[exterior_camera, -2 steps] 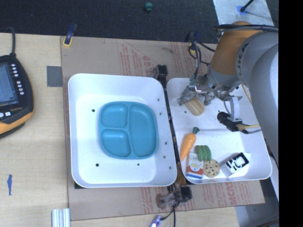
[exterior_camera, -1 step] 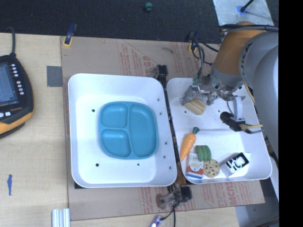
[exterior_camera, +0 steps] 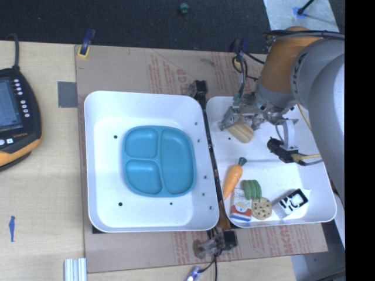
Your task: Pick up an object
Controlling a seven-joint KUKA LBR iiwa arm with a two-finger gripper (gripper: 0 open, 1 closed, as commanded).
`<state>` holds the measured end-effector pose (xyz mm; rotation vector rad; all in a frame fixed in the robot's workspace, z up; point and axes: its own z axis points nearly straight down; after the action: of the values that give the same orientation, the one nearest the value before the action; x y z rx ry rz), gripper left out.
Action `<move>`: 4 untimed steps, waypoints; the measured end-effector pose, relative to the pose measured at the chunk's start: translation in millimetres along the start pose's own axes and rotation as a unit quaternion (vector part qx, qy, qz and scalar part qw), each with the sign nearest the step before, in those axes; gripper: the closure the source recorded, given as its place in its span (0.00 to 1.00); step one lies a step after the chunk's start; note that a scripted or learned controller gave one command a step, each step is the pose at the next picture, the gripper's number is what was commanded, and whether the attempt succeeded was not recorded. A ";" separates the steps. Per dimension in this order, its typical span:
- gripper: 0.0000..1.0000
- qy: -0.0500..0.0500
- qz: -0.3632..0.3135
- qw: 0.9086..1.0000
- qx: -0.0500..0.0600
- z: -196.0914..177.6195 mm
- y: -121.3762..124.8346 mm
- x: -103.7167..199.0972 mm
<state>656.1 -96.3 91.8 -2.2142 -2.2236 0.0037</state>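
Worktop point(exterior_camera: 47, 215): a pale wooden surface on which a brown cardboard sheet point(exterior_camera: 146, 63) is laid, with both bins carried on the sheet.
Arm point(exterior_camera: 319, 81): seen reaching in from the right and bent down over the far end of the right bin.
Left bin point(exterior_camera: 99, 157): a blue divided plate is held in it, and nothing else is seen inside.
Right bin point(exterior_camera: 319, 206): all the loose things are gathered here.
Blue divided plate point(exterior_camera: 159, 160): laid flat in the middle of the left bin.
Pendant point(exterior_camera: 14, 119): a black and orange handset left at the worktop's left edge, well apart from the bins.
Claw point(exterior_camera: 237, 123): lowered to the far left corner of the right bin, right over the tan piece. How wide it stands, and whether anything is gripped, cannot be told from this slant.
Carrot point(exterior_camera: 232, 181): laid along the left wall of the right bin, near the middle.
Tan piece point(exterior_camera: 242, 133): a short, rounded thing seen just under the claw, at or close to the bin floor.
Small items: a green piece point(exterior_camera: 252, 188), a cookie point(exterior_camera: 262, 208), a printed packet point(exterior_camera: 240, 206) and a black-and-white block point(exterior_camera: 293, 202) are clustered at the near end.
Progress: the approach is judged to be done, with the tan piece taken as the target. A secure grip and the lift are judged to be left, as no object is seen raised clear of the bin.
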 end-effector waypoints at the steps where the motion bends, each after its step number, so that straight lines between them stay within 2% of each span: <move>1: 0.00 0.000 0.000 1.000 0.000 0.0 0.0 -0.1; 2: 0.00 0.000 0.001 1.000 -0.001 -60.1 -1.1 -38.3; 3: 0.00 -0.001 -0.001 1.000 0.000 -3.3 -0.3 -7.4; 4: 0.00 -0.001 -0.001 1.000 0.000 -3.8 0.0 -7.5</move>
<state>656.1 -103.8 95.6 -2.2142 -2.2258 0.0053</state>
